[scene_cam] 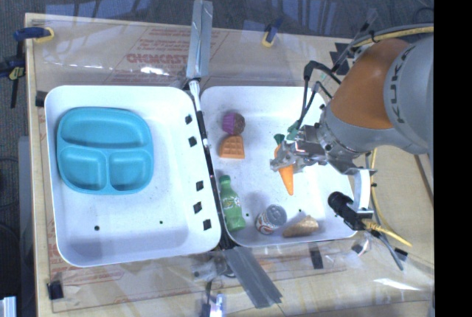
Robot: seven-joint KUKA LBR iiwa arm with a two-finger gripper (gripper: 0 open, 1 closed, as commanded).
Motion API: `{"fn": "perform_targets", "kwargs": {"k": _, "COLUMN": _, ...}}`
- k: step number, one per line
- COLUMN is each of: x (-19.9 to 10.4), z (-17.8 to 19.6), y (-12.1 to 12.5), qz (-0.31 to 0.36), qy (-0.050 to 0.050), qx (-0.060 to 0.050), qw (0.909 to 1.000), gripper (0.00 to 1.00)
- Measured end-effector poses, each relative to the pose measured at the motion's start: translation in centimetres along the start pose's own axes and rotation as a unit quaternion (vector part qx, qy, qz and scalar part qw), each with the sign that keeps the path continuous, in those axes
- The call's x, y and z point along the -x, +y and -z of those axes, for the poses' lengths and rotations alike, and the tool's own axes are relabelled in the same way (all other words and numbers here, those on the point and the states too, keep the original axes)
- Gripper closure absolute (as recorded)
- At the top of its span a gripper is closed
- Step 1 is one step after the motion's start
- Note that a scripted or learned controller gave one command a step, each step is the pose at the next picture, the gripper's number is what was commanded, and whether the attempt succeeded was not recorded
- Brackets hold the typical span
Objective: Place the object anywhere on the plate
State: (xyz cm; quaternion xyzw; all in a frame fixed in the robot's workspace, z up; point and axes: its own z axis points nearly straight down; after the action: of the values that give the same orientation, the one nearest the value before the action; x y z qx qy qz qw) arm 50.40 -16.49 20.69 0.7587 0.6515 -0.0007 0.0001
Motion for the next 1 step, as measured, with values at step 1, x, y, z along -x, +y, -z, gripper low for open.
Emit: {"fn": "perform_targets", "kwargs": {"k": 1, "x": -7.7, "z": -2.5, "y": 7.17, "qz": -0.068, "qy": 0.001, "qx": -0.003, "qw": 0.9977, "gripper": 1.0}}
